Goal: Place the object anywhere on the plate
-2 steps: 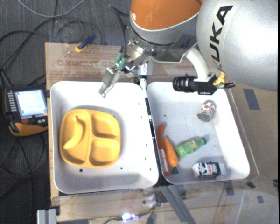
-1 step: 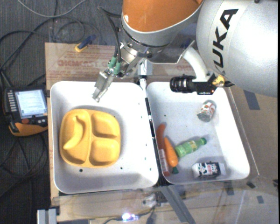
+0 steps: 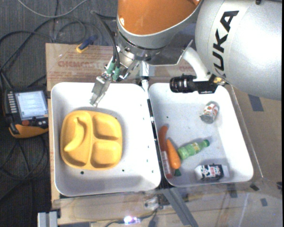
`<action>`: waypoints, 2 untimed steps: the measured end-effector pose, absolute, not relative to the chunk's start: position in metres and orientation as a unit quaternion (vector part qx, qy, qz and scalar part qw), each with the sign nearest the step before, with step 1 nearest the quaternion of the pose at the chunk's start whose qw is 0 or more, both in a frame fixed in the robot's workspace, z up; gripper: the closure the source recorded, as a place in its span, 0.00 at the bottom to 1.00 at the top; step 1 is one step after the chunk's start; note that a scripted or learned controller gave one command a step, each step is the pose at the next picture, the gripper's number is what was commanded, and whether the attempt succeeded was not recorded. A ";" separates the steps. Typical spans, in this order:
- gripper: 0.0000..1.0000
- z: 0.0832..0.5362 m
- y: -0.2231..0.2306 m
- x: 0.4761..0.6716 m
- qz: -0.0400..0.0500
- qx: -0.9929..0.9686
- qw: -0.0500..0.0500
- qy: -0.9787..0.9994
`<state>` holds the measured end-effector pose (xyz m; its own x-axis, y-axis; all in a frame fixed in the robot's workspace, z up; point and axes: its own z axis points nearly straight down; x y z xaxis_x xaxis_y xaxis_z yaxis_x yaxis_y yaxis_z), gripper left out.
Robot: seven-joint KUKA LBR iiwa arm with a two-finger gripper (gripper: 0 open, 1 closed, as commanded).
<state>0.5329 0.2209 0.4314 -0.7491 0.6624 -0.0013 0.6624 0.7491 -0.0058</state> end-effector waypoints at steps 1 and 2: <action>0.00 0.432 0.224 0.516 0.003 -0.313 0.000 -0.950; 0.00 0.432 0.232 0.485 0.003 -0.305 0.001 -0.952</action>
